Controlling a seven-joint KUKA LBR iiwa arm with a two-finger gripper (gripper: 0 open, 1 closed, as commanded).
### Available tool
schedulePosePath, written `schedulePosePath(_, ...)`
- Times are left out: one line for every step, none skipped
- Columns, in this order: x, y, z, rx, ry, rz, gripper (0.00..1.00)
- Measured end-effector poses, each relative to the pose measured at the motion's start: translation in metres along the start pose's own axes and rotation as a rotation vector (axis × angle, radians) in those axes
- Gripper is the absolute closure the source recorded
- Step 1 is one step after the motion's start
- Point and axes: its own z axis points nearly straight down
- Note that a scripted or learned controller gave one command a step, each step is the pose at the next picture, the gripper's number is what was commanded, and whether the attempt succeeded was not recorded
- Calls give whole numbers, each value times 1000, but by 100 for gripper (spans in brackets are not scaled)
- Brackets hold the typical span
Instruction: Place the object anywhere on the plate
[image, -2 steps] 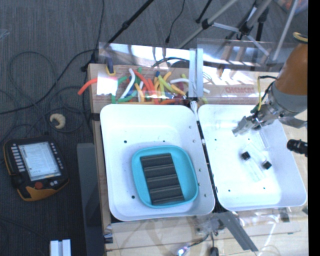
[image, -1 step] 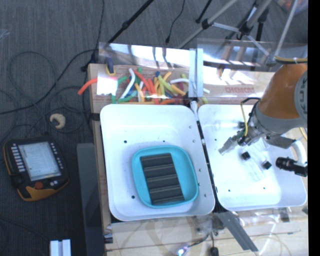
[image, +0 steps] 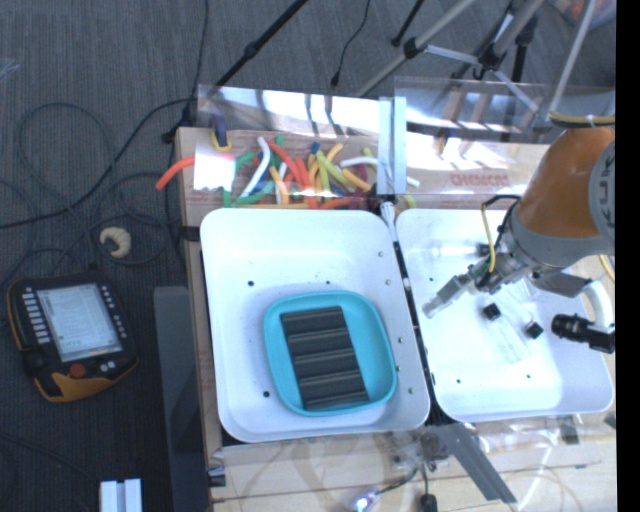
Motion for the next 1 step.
schedulePosePath(-30,17,-77,-1,-4,-269,0)
